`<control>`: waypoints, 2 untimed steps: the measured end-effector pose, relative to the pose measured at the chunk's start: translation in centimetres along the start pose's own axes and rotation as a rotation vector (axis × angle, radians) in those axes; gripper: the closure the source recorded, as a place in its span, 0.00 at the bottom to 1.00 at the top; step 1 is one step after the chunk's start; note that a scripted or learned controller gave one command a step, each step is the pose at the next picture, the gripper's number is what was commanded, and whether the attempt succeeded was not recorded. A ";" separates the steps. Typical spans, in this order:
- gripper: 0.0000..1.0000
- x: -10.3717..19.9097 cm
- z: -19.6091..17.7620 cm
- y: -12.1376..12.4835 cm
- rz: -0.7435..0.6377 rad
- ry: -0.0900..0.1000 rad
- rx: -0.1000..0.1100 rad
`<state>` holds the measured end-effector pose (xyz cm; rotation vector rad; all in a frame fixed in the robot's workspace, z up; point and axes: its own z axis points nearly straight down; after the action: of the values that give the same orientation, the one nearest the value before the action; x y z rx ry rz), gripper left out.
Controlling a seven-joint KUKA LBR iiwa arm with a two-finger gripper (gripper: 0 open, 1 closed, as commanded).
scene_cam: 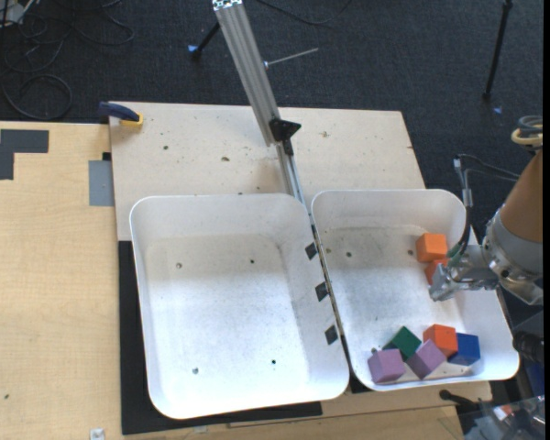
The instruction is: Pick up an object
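Observation:
An orange cube (pixel 431 246) sits in the right bin (pixel 385 209) near its right wall. My gripper (pixel 443 282) is low in that bin, just below and right of the orange cube and very close to it. Whether it touches the cube is unclear. A cluster of blocks lies at the bin's front right corner: a green cube (pixel 404 341), an orange-red cube (pixel 442 337), a blue cube (pixel 467 347) and two purple cubes (pixel 386 365) (pixel 427 357).
The left bin (pixel 165 218) stands beside the right one, with a divider carrying black clips (pixel 319 290) between them. A slanted metal rail (pixel 252 71) reaches in from the back. The grey arm (pixel 522 236) enters over the right bin's right rim.

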<state>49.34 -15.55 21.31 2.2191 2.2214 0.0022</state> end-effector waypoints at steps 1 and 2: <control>1.00 -1.1 -4.8 0.2 0.000 -0.001 0.000; 1.00 4.4 -3.4 2.2 -0.004 0.003 0.007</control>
<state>51.49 -11.16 24.75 2.2200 2.2301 -0.0018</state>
